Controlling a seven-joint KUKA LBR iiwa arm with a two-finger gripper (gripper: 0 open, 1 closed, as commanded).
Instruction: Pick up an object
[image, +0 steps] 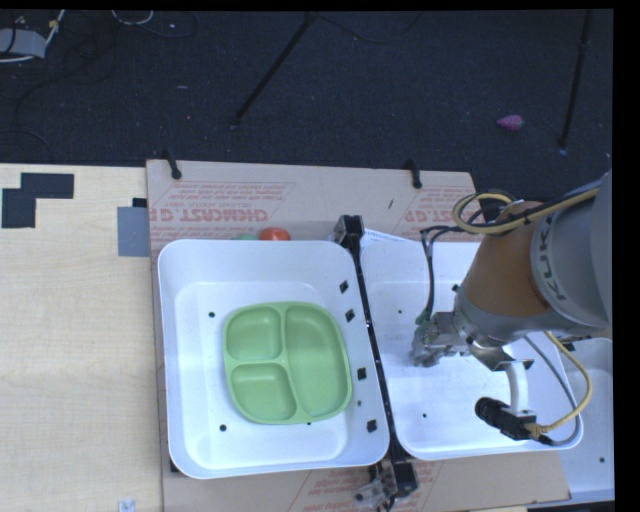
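1. The gripper (428, 345) is down low in the right bin (440, 440), but the arm's wrist and its orange band (505, 280) sit right over it, so honestly I can't tell if the pincer is released or clenched, or if anything is in it.
2. Something small and orange-red (274, 235) peeks over the back rim of the left bin (190, 350), with a bit of green beside it. Most of it is hidden by the rim, so no idea what it is.
3. The arm covers the right bin's upper right part, so whatever lies under there is out of sight.
4. A black cylindrical part (503, 417) with a yellow cable (575, 385) hangs off the arm over the right bin's floor, near the front edge.
5. The left bin holds a light green divided plate (287, 362) with 3 compartments, lying flat about in the middle. All 3 compartments look bare.
6. The 2 bins sit side by side on cardboard (300, 200), with a black divider strip (365, 340) running between them.
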